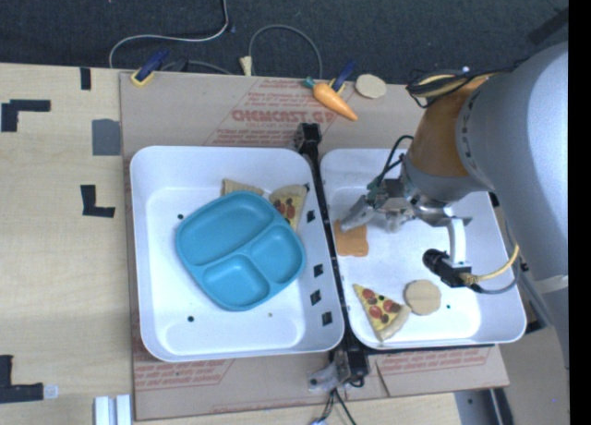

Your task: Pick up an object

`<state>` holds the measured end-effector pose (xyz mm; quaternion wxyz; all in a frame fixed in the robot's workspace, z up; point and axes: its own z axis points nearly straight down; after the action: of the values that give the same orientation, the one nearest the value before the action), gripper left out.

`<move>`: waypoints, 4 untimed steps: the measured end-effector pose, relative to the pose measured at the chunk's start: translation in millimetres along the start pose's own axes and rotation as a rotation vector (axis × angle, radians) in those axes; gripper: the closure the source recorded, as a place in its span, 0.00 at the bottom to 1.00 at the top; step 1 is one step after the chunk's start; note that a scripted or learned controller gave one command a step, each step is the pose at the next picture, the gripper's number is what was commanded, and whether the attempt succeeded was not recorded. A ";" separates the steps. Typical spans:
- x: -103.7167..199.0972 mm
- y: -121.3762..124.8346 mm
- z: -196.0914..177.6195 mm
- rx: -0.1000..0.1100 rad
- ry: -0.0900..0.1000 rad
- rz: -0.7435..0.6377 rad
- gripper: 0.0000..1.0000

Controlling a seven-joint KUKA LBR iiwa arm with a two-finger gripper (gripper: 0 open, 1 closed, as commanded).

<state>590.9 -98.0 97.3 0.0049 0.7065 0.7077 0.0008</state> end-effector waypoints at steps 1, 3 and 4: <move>1.9 -11.4 10.7 0.001 0.002 0.001 0.00; 0.4 5.7 11.0 0.008 0.005 0.001 0.00; 1.2 7.0 11.0 0.008 0.004 0.002 0.00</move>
<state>598.0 -96.9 86.4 0.0009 0.7073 0.7069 -0.0006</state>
